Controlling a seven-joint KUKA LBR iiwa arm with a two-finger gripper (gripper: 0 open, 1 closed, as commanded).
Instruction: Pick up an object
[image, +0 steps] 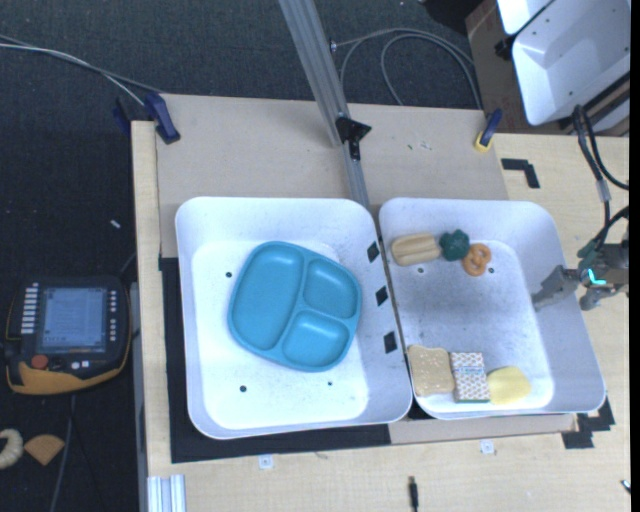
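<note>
We are hovering our gripper (556, 287) at the right bin's (566, 352) edge, nothing visibly between its parts (its spread we cannot tell). The yellow sponge (508, 385), nearest below-left, is lying free for picking.

A handheld control pendant (68, 330) lies on the dark floor (60, 150) left of the counter (250, 150); blue clamps (158, 116) grip its far edge.
</note>
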